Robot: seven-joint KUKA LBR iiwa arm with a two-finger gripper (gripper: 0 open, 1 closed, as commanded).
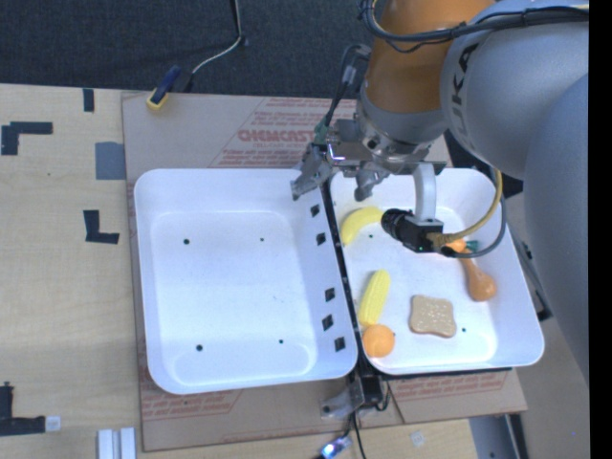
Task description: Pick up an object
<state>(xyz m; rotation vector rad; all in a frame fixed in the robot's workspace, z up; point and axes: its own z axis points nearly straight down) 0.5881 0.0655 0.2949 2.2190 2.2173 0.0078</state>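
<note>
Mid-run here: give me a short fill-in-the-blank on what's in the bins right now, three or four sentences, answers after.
1. All the food items lie in the ____ bin as the camera sees it.
2. The corn cob lies directly above the ____ in the picture.
3. The slice of toast lies to the ____ of the corn cob in the picture.
4. The hand hangs over the divide between the bins, just above the ____.

Missing words: right; orange; right; banana

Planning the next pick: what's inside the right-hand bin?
Right bin holds a banana, corn cob, orange, toast slice and orange-brown piece; the arm covers its far end.
</note>
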